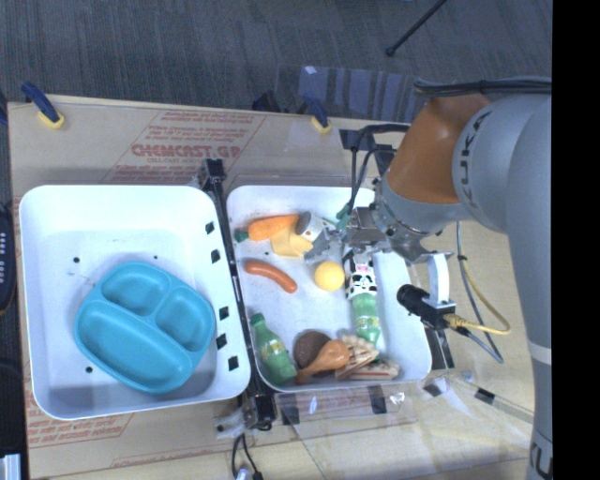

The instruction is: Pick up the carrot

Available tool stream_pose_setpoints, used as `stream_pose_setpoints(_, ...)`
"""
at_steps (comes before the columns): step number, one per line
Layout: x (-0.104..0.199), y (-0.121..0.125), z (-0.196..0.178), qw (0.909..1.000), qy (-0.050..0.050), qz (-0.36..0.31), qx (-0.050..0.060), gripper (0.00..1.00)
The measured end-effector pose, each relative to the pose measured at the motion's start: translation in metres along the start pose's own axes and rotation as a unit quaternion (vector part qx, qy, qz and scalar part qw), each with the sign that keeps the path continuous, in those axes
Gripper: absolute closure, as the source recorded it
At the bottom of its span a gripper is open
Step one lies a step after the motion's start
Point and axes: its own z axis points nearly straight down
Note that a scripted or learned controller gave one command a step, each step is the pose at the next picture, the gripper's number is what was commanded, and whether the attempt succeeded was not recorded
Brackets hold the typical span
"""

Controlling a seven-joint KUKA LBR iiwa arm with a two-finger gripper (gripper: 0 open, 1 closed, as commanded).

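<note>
A dark grey ribbed carpet (187,47) covers the floor across the top, from ten to two o'clock. Below it the tabletop (141,141) is lined with tan cardboard printed in red lettering, reaching from nine o'clock round to five. Blue clamps (42,105) grip its far edge at ten and twelve o'clock. A thin dark rod (417,26) slants across the carpet near one o'clock. The light is even and soft.

A robotics lab bench is showing here: cardboard sheeting (187,141) is lying clamped under the two white bins (56,216), with cables (483,314) trailing beside them over carpet.
</note>
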Motion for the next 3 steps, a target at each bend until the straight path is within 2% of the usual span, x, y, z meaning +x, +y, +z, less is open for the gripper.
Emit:
stream_pose_setpoints(1,0.003,0.071,0.11,0.9992,-0.002,-0.039,-0.002,0.0)
stream_pose_setpoints(2,0.005,0.072,0.099,0.9991,-0.001,-0.043,0.0,1.0)
stream_pose_setpoints(3,0.091,0.014,0.008,0.9991,-0.001,0.042,-0.002,1.0)
